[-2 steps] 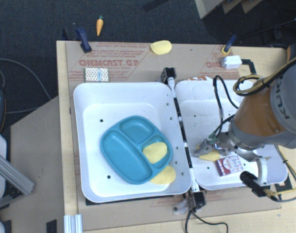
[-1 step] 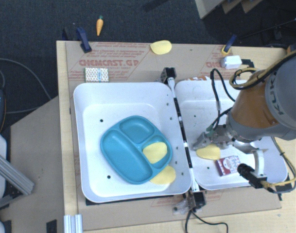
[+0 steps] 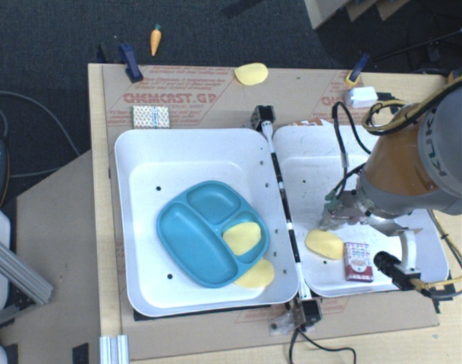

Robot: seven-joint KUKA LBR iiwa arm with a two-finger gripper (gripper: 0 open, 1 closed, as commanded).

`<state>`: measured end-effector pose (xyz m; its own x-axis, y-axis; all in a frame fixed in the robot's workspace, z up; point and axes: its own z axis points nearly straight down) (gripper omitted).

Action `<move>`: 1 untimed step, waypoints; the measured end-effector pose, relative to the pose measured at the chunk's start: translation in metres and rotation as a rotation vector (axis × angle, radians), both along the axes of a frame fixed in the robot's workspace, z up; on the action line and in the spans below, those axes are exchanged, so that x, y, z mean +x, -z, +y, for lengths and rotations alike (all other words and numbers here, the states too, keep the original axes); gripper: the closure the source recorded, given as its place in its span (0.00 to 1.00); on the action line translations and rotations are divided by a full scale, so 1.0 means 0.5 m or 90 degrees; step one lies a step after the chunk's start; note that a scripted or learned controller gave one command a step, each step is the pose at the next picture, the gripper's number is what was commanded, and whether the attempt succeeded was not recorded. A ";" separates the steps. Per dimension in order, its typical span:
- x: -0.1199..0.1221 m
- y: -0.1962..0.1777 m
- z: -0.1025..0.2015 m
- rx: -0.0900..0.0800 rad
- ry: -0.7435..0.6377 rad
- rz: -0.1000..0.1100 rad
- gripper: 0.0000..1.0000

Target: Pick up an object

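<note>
1. A small patterned packet [image 3: 151,116] lay on the bench behind the left bin [image 3: 132,203].
2. The left bin held one blue divided tray [image 3: 200,230], a yellow piece [image 3: 243,237] in its small compartment and another yellow piece [image 3: 256,274] just beside its lower edge.
3. A third yellow piece [image 3: 252,73] sat on the bench behind both bins.
4. The right bin [image 3: 306,158] held a fourth yellow piece [image 3: 325,243] and one red-and-white box [image 3: 358,262], side by side.
5. My claw [image 3: 338,212] hung just above that fourth piece; I could not tell whether it was spread or closed.
</note>
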<state>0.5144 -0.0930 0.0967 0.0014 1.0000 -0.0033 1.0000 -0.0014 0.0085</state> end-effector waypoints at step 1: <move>0.000 0.000 0.000 0.000 0.000 0.000 0.00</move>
<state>0.5143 -0.0930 0.0966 0.0014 1.0000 -0.0031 1.0000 -0.0014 0.0082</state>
